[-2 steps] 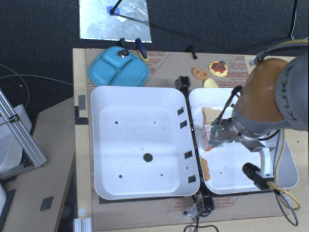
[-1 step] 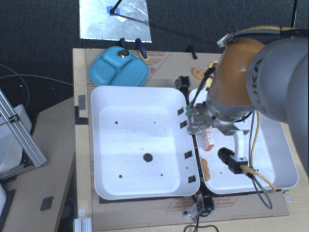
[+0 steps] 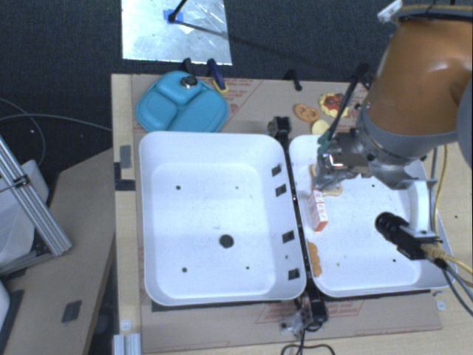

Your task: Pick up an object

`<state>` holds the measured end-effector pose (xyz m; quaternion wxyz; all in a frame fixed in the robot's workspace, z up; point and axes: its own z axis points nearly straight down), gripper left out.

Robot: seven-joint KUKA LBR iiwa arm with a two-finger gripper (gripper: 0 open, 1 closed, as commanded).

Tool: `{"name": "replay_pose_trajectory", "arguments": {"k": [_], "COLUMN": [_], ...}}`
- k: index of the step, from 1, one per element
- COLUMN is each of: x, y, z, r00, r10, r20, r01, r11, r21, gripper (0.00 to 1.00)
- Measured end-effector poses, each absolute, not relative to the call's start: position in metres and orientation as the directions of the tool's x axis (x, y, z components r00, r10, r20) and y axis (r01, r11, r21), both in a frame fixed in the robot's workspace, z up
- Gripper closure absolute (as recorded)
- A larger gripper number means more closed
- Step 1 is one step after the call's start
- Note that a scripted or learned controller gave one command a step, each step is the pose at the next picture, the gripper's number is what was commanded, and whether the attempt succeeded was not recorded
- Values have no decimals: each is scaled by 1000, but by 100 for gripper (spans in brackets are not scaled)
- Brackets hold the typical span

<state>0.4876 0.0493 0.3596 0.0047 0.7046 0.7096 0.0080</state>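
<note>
Plastic bins on a cardboard-covered bench

Both white bins (image 3: 211, 150) look like smooth, slightly glossy moulded plastic — the teal tray (image 3: 181, 103) behind them has the same sheen. The bench top (image 3: 255, 95) reads as matt brown cardboard. The arm's orange band (image 3: 425, 72) is satin-smooth, its wrist (image 3: 384, 154) grey metal. The small red-and-white box (image 3: 318, 211) seems to be printed card — too small to be sure.

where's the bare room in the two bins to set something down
The left bin floor is bare apart from a small dark disc. The right bin is free along its near wall; its far left is crowded by the gripper, a red-and-white box and a cookie.
</note>
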Motion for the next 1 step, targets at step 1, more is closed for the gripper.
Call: {"name": "replay_pose_trajectory", "arguments": {"k": [1], "x": [487], "y": [75], "z": [423], "r00": [-8], "r10": [1000], "r20": [3], "r01": [1000], "r11": [8], "r21": [10], "gripper": [100]}}
